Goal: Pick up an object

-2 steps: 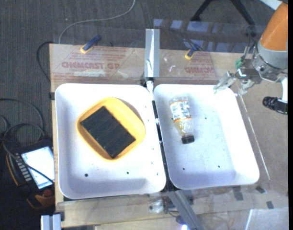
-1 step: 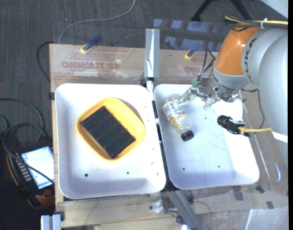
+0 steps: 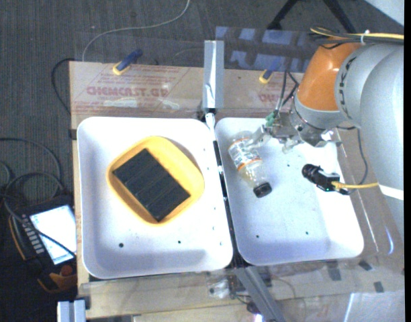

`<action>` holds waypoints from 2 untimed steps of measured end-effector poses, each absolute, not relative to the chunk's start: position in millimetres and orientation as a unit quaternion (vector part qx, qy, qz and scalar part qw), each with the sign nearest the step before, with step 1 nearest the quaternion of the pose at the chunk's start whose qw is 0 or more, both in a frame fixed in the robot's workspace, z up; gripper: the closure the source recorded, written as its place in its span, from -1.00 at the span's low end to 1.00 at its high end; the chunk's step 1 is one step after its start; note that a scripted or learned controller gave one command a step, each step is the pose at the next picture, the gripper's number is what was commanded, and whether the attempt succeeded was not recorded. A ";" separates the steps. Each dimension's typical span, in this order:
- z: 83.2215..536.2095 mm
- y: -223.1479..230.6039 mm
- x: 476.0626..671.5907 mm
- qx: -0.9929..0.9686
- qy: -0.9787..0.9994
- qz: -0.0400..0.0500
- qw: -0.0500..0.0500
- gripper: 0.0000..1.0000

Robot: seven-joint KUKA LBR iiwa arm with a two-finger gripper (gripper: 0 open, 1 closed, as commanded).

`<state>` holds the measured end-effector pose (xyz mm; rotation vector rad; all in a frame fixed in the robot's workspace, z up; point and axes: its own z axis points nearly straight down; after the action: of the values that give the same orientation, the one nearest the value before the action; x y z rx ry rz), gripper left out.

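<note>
Left of my worktop [image 3: 84,106] a tablet [image 3: 51,232] lies on the floor [image 3: 31,32] among cables [image 3: 17,173].

The arm [image 3: 377,106] is a chunky rounded thing, mostly smooth light grey, with a glossy orange band [image 3: 323,79] just above the wrist. Below that there's a small metallic claw [image 3: 281,127] with some greenish bits on it. A yellow cable [image 3: 356,35] runs over the top, and thin dark wires trail down by the wrist.
</note>
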<state>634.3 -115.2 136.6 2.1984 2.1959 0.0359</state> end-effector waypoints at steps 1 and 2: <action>134.9 -112.8 634.2 0.701 0.713 0.013 0.018 -1.00; 164.8 -105.4 649.0 0.748 0.664 -0.001 0.000 -1.00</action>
<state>649.0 -105.4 164.8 2.3481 2.0857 -0.0028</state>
